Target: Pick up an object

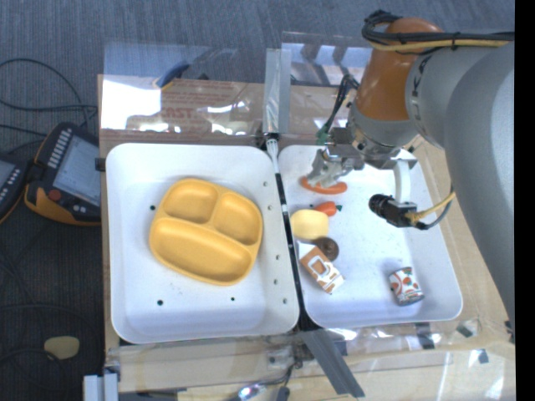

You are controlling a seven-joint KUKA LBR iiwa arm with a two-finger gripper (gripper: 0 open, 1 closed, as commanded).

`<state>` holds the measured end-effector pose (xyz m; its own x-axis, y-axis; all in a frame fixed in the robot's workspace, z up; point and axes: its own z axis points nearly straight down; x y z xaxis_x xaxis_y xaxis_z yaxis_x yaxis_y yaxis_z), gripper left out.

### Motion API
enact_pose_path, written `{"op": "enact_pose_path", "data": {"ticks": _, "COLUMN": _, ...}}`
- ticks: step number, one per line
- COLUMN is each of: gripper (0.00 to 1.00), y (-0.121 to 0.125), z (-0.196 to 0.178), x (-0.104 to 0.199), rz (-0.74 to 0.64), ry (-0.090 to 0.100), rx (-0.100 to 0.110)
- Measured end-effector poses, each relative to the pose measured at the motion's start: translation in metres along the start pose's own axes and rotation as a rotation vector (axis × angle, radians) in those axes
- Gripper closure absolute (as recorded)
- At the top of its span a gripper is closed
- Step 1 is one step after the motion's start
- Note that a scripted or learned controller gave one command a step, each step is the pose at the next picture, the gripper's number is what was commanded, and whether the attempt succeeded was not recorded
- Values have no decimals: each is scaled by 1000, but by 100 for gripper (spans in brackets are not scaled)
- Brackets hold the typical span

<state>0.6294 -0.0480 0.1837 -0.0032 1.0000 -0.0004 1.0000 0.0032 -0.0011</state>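
Orange and flat, the carrot-like toy piece (323, 187) lies in the right bin (435, 307) near its upper left corner, its red-orange tip pointing right. The gripper (328, 174) sits directly over it, apparently touching; whether the claw is spread or clamped cannot be told from this angle. Just below lies a pale yellow lemon-shaped object (308, 223), then a brown doughnut-like piece (326, 247) and a small printed carton (321, 271). A small can (405, 286) lies apart, lower right. The left bin (134, 307) holds a yellow divided plate (206, 230).
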Motion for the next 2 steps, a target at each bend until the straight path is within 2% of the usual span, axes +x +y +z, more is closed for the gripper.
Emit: {"op": "enact_pose_path", "data": {"ticks": 2, "gripper": 100, "y": 0, "z": -17, "x": 2, "rz": -4, "ry": 0, "rx": 4}}
